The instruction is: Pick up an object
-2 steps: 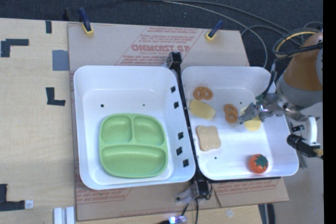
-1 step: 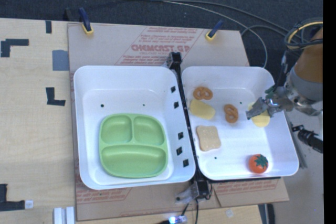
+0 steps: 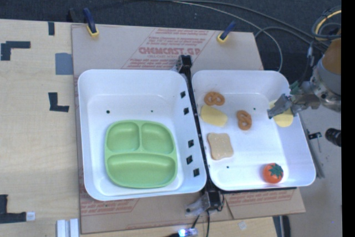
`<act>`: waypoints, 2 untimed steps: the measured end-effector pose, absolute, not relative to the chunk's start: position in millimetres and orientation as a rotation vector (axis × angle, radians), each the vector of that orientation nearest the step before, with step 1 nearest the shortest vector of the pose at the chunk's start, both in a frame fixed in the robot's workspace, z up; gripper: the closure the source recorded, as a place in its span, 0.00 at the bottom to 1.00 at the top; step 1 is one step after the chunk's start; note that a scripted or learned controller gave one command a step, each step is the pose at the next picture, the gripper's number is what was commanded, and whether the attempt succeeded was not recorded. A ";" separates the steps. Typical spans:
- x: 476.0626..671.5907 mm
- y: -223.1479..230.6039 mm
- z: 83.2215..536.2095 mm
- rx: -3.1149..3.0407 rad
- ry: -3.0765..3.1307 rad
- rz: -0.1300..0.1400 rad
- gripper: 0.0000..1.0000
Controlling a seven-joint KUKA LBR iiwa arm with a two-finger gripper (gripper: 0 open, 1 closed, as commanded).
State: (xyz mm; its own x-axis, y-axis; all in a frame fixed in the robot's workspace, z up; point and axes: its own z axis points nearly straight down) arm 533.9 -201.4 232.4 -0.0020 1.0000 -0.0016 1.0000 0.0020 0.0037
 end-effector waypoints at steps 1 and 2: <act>549.7 -159.9 233.6 2.215 2.229 0.001 1.00; 562.2 -110.0 221.4 2.217 2.229 -0.002 1.00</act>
State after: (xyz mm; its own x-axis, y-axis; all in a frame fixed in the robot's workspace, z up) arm 562.2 -110.0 221.4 -0.0055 1.0000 0.0005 1.0000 0.0055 -0.0023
